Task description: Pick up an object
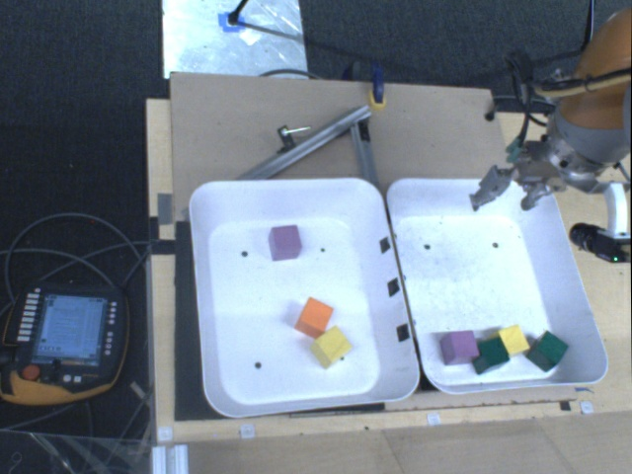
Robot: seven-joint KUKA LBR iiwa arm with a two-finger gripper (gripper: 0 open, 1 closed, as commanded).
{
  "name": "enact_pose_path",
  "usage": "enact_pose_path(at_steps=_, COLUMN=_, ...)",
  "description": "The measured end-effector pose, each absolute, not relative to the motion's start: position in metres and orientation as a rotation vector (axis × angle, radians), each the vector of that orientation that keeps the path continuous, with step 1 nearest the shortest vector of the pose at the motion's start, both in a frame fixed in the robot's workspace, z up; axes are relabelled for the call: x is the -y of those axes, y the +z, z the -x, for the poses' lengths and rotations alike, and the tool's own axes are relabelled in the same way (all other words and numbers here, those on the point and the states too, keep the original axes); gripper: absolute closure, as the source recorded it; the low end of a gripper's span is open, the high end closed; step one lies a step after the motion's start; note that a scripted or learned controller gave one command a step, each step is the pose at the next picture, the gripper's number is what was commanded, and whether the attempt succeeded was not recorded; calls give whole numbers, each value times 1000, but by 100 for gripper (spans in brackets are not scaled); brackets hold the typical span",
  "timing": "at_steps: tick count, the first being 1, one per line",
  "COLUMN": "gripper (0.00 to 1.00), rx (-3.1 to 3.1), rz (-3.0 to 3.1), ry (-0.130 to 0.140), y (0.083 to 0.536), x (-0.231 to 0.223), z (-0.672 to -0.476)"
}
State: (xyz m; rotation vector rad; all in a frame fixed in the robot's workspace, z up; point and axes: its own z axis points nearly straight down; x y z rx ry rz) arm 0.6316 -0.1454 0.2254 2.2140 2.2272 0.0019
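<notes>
My gripper (509, 196) hangs over the far right corner of the right bin (494, 240), fingers spread open with nothing between them. In that bin's near edge lie a purple cube (458, 346), a dark green cube (490, 355), a yellow cube (513, 340) and another dark green cube (547, 350), packed close together. The left bin (217, 265) holds a purple cube (284, 242) toward the back, and an orange cube (314, 316) touching a yellow cube (332, 347) near the front.
A grey metal bar (316, 138) lies on the brown board behind the bins. A teach pendant (61, 342) with its cable sits at the left of the bench. A silver sheet (233, 23) lies at the back.
</notes>
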Motion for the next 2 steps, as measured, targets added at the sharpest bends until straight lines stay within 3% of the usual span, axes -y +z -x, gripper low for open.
enact_pose_path(at_steps=1, gripper=0, rx=-2227, rz=-2214, ry=1, y=225, x=145, z=-632)
enact_pose_path(at_steps=2, gripper=0, rx=-2227, rz=-2220, ry=-3, y=171, x=140, z=-623)
